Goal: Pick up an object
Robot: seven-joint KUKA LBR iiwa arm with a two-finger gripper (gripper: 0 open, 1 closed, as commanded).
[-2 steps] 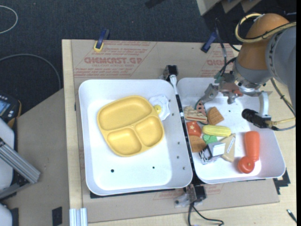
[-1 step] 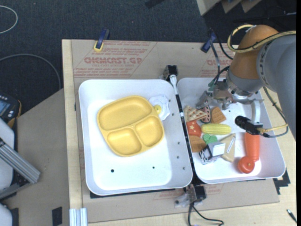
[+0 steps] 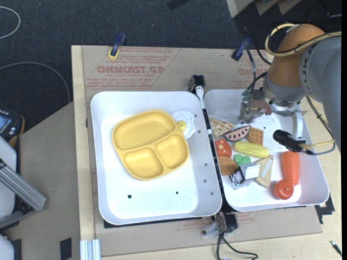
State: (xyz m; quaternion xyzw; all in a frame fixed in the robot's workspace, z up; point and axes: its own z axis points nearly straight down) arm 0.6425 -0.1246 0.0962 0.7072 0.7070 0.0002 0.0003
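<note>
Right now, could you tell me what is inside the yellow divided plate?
All three compartments of the yellow plate look bare. A toy fried egg lies against its upper right rim; whatever lies underneath the plate is covered.

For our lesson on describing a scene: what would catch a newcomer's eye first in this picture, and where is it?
The eye goes first to the yellow divided plate, lying in the left bin with a toy fried egg at its upper right edge. Next comes the jumble of toy food in the right bin, where an orange bottle and a corn cob stand out. Above that bin's far end hangs the grey arm's gripper, under its orange band.
</note>
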